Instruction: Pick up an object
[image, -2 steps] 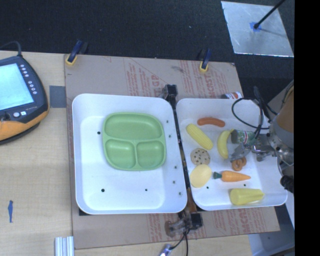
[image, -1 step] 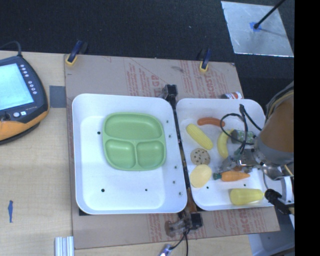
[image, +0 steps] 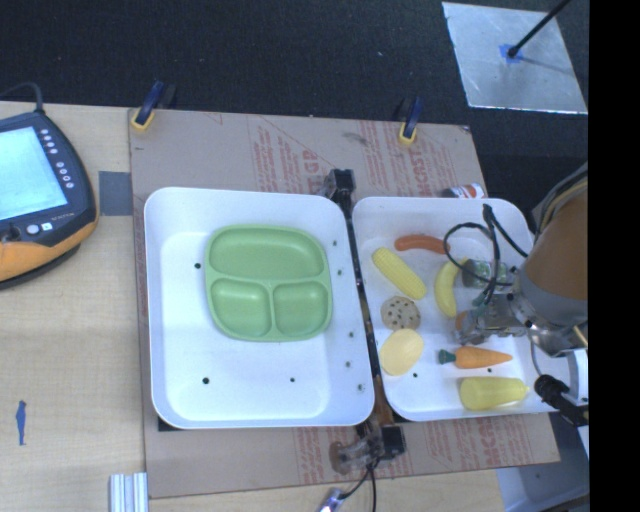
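Observation:
The right bin (image: 372, 222) holds several toy foods. An orange sausage (image: 420, 242) lies at the back. In front of it are a long yellow piece (image: 398, 272) and a second yellow piece (image: 446, 288). A speckled cookie (image: 401, 313) and a pale yellow round piece (image: 401, 351) lie near the bin's left wall. A carrot (image: 478, 357) and a yellow block (image: 492, 392) sit at the front. My gripper (image: 482, 318) hangs low over the right side of this bin, just behind the carrot and beside the second yellow piece. Nothing shows in its grasp.
The left bin (image: 170, 300) carries a green divided plate (image: 268, 282). A teach pendant (image: 35, 195) lies on the bench at the far left. Cables loop around the wrist (image: 470, 245) over the right bin's back. Clamps (image: 340, 183) sit between the bins.

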